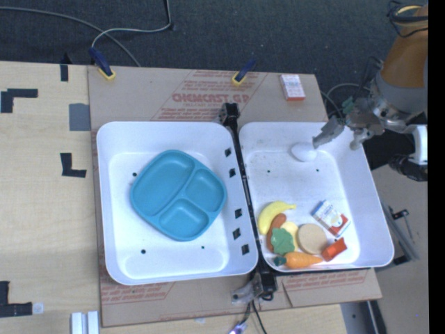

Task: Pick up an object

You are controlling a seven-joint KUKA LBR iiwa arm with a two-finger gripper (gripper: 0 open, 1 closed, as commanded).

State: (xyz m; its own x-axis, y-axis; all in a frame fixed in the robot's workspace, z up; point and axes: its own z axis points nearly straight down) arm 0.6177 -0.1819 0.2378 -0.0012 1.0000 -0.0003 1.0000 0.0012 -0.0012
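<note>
My gripper hangs over the far right corner of the right bin, open, with nothing between its fingers. A small white rounded object lies just left of its left finger. At the near end of the same bin sits a cluster: a yellow banana, a green piece, a tan round disc, an orange carrot, a red-and-white packet and a small red piece.
A blue divided plate lies in the left bin. A small red-and-white box rests on the cardboard behind the bins. Clamps and a cable lie at the back edge.
</note>
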